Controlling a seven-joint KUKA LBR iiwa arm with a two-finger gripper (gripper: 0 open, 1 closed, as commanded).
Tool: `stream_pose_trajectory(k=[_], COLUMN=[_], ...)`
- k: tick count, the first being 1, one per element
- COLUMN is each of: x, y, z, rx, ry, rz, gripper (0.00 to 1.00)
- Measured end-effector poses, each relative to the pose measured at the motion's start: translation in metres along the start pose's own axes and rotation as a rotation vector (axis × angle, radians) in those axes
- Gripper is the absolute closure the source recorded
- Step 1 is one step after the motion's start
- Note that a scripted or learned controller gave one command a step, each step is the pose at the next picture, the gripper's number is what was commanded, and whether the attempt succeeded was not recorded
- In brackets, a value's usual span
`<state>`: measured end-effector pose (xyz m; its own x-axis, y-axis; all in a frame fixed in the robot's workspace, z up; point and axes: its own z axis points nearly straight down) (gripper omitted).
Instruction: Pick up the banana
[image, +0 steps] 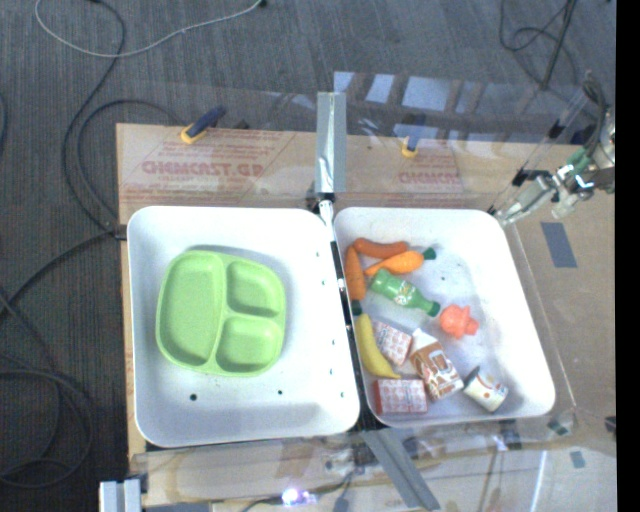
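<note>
Metal-grey, the gripper (510, 210) is hanging just past the right bin's (520, 300) upper right corner, off the bench edge; whether it is wide or narrow cannot be told. Well apart from it, the yellow banana (372, 348) is lying against that bin's left wall, beside packets (393, 343). A green tray (222, 312) is sitting in the left bin (150, 400).

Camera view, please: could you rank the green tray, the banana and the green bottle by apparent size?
1. green tray, by far largest.
2. banana and green bottle: alike in length, so unranked.
</note>
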<state>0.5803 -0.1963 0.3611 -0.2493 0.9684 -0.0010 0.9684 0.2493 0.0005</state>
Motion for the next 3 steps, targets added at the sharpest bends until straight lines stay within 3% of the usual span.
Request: stream_pose_trajectory(k=[1, 2, 3], x=[0.100, 0.188, 0.113], y=[-0.016, -0.052, -0.069], z=[0.082, 0.178, 0.247], rx=[0.001, 0.003, -0.004], ry=[0.003, 0.006, 0.003], rz=[-0.198, -0.292, -0.378], gripper=[0.00, 0.00, 0.00])
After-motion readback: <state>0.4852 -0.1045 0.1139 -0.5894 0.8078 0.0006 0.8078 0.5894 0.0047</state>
